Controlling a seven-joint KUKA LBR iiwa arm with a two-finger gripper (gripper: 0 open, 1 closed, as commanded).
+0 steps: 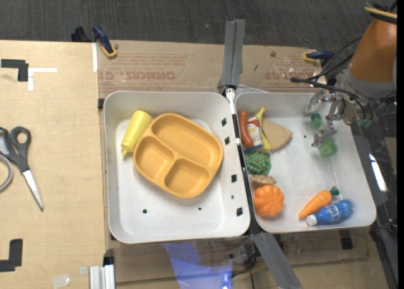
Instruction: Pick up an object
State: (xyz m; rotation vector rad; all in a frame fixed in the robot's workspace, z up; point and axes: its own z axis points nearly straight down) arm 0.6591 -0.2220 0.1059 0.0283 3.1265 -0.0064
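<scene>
Scanning from the far left of the claw (324, 131), the orange divided tray (178, 154) and yellow bottle (135, 131) fill the other bin. Nearer, a pumpkin (269, 200) looks rigid and light. Directly beneath the claw sits a small green object (327, 148), probably smooth plastic; whether it's gripped, I cannot tell.

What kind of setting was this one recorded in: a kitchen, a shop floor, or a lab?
Most likely a robotics lab test bench. Two white bins hold toy food, such as a small pumpkin and a carrot, under a robot arm. Scissors and black tape marks lie on the wooden benchtop.
</scene>
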